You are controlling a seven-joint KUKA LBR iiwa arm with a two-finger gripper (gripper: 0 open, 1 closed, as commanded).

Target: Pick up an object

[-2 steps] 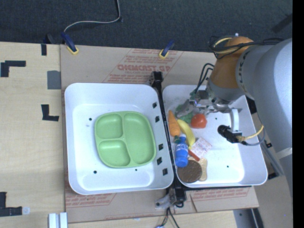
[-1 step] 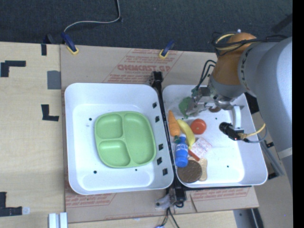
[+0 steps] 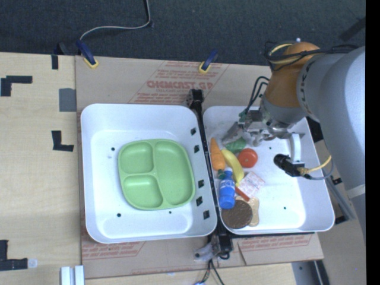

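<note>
Arm bent down over right bin, gripper above tomato

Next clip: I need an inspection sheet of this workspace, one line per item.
Surface: bench under cardboard, two white bins side by side.
Job's things: right bin holds tomato, banana, carrot, blue bottle, brown cookie, pink packet.
Clutter: green divided plate in left bin.
Grippers: gripper low over right bin's far side, above the pile.
Cables: black cable beyond bench.
Surroundings: dark floor.
</note>
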